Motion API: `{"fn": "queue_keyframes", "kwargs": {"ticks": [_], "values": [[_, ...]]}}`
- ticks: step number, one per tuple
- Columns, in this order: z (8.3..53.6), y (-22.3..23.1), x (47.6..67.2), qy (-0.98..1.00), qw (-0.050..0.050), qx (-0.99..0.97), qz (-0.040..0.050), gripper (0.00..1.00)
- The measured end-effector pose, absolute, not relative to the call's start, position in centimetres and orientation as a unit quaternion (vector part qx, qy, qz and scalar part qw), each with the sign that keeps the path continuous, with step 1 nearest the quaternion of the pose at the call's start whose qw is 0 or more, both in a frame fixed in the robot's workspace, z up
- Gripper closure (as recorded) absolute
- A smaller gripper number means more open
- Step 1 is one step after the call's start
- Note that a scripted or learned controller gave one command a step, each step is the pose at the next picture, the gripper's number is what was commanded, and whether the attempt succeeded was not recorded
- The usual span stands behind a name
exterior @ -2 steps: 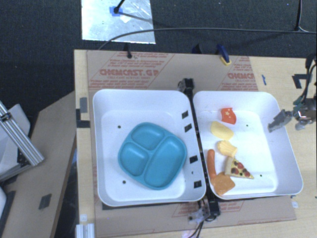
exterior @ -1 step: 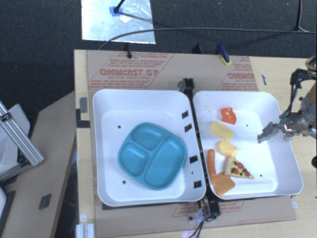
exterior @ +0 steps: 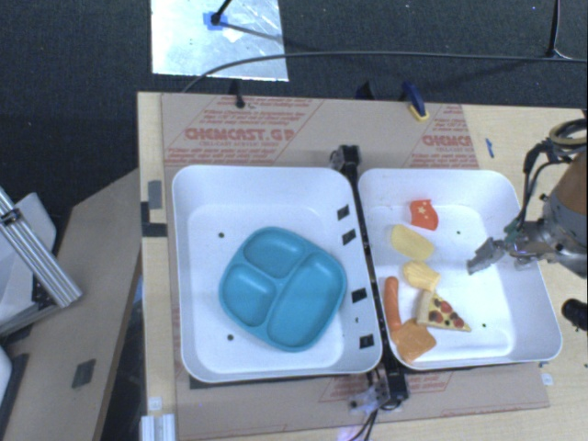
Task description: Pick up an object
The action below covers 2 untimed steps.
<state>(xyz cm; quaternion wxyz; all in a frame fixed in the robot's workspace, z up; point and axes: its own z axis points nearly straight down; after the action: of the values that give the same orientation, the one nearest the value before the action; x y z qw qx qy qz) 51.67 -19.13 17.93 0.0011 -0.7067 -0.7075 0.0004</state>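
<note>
Hovering over the right bin [exterior: 537, 333], near its right wall, the gripper [exterior: 481, 259] is reaching in from the side while the orange-banded arm [exterior: 565, 211] is hanging above the rim. You are looking at a claw with nothing visible between its tips; whether it is released or clenched I cannot tell at this size.

Your candidates are all lying in the left half of that bin, probably so that any grasp has several targets close together. A red block [exterior: 423, 213] is sitting toward the back. In front of it a pale yellow piece [exterior: 412, 241] and a smaller yellow chunk [exterior: 421, 275] are lying in a line. A toy pizza slice [exterior: 442, 312] is resting just beside the chunk, closest to the claw yet apart from it. A toy sausage [exterior: 393, 302] is lying along the left wall, and an orange piece [exterior: 413, 340] is sitting at the front left corner.

In the left bin [exterior: 207, 200], a blue divided plate [exterior: 282, 287] is lying near the middle.
</note>
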Motion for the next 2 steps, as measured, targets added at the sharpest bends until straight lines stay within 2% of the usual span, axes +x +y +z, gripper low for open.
{"fn": "queue_keyframes", "kwargs": {"ticks": [1, 2], "values": [[13.4, -18.7, 52.4, -0.708, 0.001, -0.706, 0.0003, 0.0], [14.7, -18.8, 52.5, -0.708, -0.002, -0.707, -0.0008, 1.0]]}}
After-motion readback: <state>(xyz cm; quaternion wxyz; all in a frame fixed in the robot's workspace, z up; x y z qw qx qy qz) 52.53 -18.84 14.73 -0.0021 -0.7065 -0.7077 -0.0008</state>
